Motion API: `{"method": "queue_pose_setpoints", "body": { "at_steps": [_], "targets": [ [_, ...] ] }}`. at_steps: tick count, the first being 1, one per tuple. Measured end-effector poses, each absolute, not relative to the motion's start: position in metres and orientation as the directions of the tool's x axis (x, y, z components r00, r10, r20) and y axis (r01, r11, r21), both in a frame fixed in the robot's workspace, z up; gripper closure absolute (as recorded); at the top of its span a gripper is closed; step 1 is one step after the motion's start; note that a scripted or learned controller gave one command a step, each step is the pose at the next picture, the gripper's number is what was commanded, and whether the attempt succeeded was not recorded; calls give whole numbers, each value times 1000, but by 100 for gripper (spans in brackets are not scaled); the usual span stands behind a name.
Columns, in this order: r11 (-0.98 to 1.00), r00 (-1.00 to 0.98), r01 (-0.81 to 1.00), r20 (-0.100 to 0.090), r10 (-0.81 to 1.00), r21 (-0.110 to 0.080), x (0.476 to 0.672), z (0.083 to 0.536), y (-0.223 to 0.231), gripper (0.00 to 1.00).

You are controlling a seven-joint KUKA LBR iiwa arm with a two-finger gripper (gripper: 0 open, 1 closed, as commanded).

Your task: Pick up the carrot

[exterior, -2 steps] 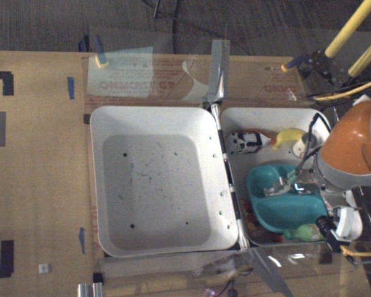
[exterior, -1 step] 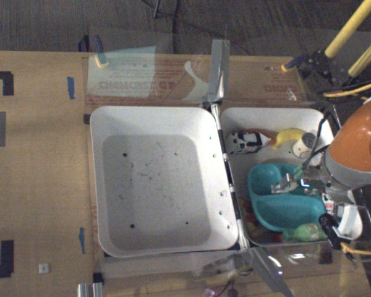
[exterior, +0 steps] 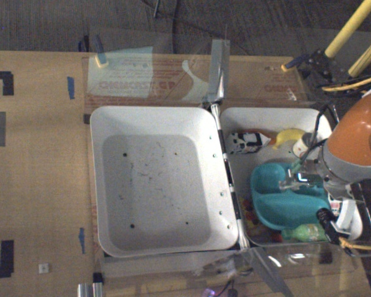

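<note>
the tool [exterior: 295,181] hangs low in the right bin [exterior: 236,117], under the grey wrist and the orange band of the arm [exterior: 355,142] that comes in from the right. its metal end sits over the upper rim of a teal bowl-like dish [exterior: 284,200], and whether it is wide or narrow cannot be told from this slanted look down, nor whether anything is caught in it.

nearer the camera than the tool, along the front wall of that bin, lies a pale green object [exterior: 306,232], just below the teal dish. to the front and left of the tool, at the dish's lower left edge, a few small red and orange scraps [exterior: 251,215] peek out; they are too small to name.

the carrot cannot be picked out with any certainty among these things.

just behind the tool, toward the far wall, a yellow rounded toy [exterior: 289,136] lies near the wrist. farther left of it, behind and to the left of the tool, a black-and-white item [exterior: 246,142] rests against the bin's left side.

well to the left of the tool is the left bin [exterior: 102,129], its floor marked with small dark specks. both bins stand on the brown worktop [exterior: 37,166].
</note>
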State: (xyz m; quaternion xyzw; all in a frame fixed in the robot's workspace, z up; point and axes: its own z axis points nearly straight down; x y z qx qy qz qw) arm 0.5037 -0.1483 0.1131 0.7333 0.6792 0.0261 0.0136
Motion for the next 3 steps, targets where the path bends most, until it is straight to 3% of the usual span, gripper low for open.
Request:
{"method": "queue_pose_setpoints", "body": {
  "at_steps": [1, 2, 3],
  "targets": [
    [-90, 90, 995, 8, 996, 46, 498, 110, -158, 0],
    [-227, 226, 973, 13, 974, 45, 497, 100, -160, 0],
    [-282, 282, 958, 0, 959, 52, 494, 99, -122, 0]
  ]
}}
